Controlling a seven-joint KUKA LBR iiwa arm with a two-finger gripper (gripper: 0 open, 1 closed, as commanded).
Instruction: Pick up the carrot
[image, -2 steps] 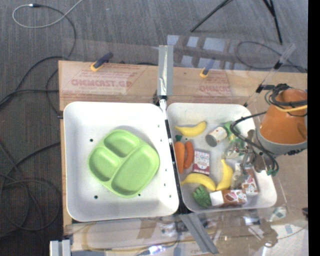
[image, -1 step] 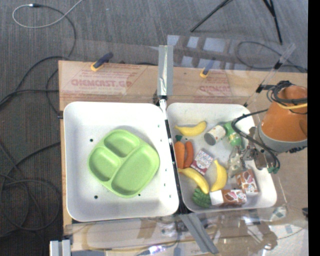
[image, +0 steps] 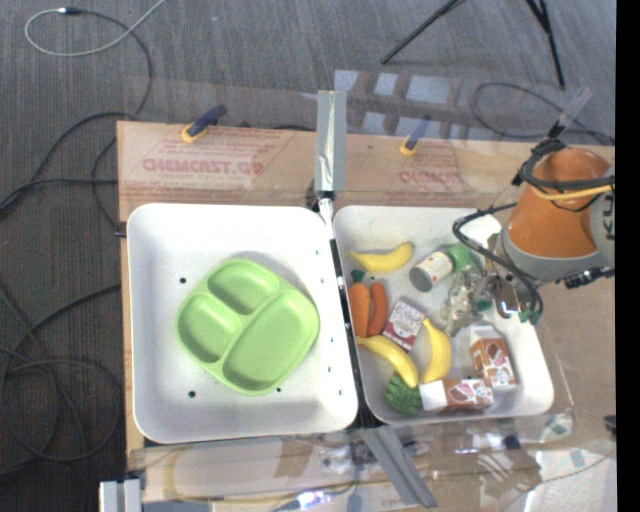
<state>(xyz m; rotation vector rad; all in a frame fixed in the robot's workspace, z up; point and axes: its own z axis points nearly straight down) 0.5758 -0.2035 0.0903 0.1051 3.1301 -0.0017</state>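
Carrot (image: 367, 308) lies at nine o'clock from gripper (image: 470, 300) — well apart; right bin (image: 540, 400) holds both, left bin (image: 150, 400) a green plate (image: 250, 325).

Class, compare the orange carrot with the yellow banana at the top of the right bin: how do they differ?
The orange carrot lies lengthwise, pointing up and down the view, against the right bin's left wall; the yellow banana lies crosswise above it. The carrot looks straight and stubby; the banana is curved and slimmer. Both lie in the right white bin, untouched by the gripper.
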